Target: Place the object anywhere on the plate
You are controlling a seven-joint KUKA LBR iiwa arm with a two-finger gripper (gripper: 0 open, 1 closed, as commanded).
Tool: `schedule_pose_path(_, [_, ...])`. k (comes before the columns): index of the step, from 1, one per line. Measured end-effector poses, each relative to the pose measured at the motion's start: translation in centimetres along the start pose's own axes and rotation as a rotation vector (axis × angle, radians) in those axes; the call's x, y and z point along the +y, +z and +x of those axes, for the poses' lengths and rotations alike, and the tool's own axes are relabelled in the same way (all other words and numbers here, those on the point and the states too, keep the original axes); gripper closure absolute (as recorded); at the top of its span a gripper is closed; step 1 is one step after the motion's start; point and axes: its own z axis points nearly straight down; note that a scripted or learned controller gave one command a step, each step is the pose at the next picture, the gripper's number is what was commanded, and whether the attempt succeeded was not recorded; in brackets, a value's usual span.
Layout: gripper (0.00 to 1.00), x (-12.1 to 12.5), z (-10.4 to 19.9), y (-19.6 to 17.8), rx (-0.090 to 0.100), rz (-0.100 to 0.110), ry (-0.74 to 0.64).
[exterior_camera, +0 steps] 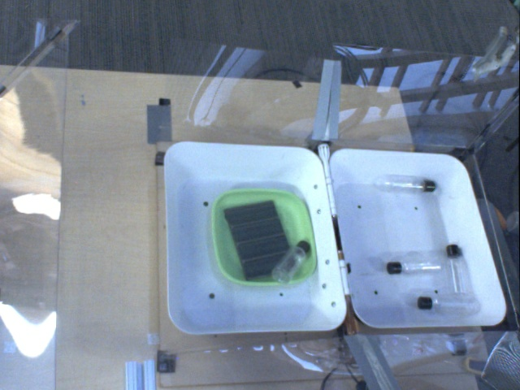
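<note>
A green square plate (223, 250) sits in the left white bin (187, 299). A dark ribbed block (254, 238) lies on the plate. A clear tube with a black cap (292, 261) rests on the plate's lower right corner, partly against the block. In the right white bin (479, 218) lie several more clear tubes with black caps: one near the top (406, 185), one in the middle (413, 266), one upright along the right side (455, 270) and one near the bottom (445, 303).
A grey metal bracket (328, 104) stands behind the seam between the two bins. A small grey block (159, 123) sits on the wooden bench behind the left bin. Glass panels with reflections cover the bench on the left.
</note>
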Motion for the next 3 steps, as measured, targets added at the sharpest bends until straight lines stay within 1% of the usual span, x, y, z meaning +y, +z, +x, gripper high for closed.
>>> schedule_pose_path(3, [0.0,-0.01,0.01,0.06,0.0,0.002,0.0])
